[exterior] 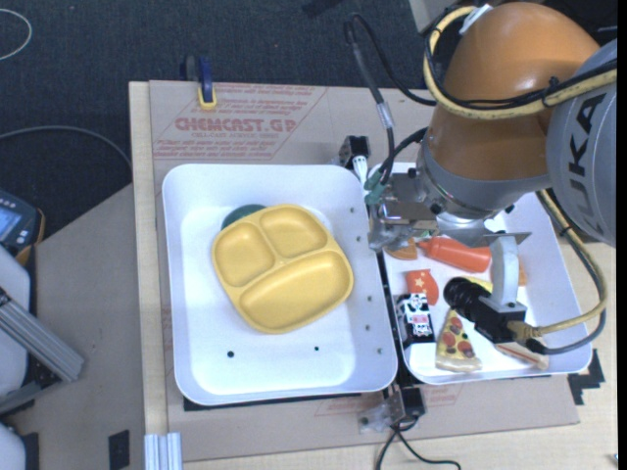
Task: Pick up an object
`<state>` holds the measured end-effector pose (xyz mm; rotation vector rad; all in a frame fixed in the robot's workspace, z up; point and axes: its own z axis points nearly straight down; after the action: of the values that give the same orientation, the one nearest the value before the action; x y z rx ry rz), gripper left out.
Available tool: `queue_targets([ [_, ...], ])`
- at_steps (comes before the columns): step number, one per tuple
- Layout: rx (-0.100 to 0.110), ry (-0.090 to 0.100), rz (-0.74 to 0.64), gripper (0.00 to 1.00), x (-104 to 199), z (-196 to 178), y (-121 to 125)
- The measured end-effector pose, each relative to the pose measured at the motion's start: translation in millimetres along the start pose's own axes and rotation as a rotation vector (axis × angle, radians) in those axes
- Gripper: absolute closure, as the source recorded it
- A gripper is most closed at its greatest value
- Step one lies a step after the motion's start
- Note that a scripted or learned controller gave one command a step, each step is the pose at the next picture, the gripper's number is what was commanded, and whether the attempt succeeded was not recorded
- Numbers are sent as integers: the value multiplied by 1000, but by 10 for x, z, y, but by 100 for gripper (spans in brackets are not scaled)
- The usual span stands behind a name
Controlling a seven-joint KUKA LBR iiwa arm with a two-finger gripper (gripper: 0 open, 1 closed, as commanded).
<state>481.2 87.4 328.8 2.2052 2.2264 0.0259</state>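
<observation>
Two white bins sit side by side on the table point(245, 125). The left bin point(186, 292) has a big yellow plate point(284, 280) in the middle, turned a bit crooked. A green thing point(243, 213) peeks out from under the plate's top left edge. There is bare white floor all around the plate, most of it along the bottom and the left side.

The right bin point(563, 272) is much more crowded. An orange carrot point(458, 254) lies near its top left part. Below the carrot is a small red piece point(419, 282), then a black and white box point(418, 316) close to the bin's left wall. A pizza slice point(457, 343) lies just beside the box, near the bottom edge.

The arm point(509, 76) reaches in from the right and covers the top of the right bin. The gripper point(396, 221) is low at the wall between the two bins, right next to the carrot's left end. The arm hides it, so I cannot tell if it is open or closed, or if it has hold of anything.
</observation>
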Motion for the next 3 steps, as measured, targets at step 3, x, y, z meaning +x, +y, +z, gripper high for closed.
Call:
queue_targets([
  [3,6,-3,6,100,488,-1727,20],
])
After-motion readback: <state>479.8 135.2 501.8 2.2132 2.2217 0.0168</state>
